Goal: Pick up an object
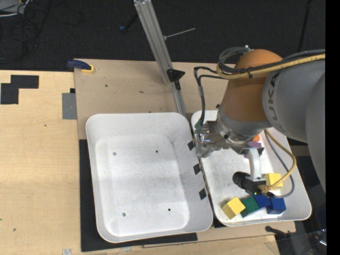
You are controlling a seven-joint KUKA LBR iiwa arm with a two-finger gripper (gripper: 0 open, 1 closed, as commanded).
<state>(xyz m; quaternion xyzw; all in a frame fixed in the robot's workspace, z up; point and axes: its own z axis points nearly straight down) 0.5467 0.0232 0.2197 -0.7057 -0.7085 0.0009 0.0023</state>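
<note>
My gripper [203, 144] hangs low over the near-left side of the right bin [218, 195], close to the wall it shares with the left bin. In the right bin's front right corner lie a yellow block [232, 207], a green block [249, 203] and a blue block [270, 203], packed close together. Another yellow block [274, 179] sits just behind them. A small orange and purple piece [257, 140] peeks out from under the wrist. The blocks lie well to the right of the gripper, apart from it.
The left bin [141, 174] stands beside the right one, with black clips [197, 168] along the shared wall. A slanted aluminium rail [158, 44] rises behind the bins. The big grey arm [287, 100] covers the right bin's back half.
</note>
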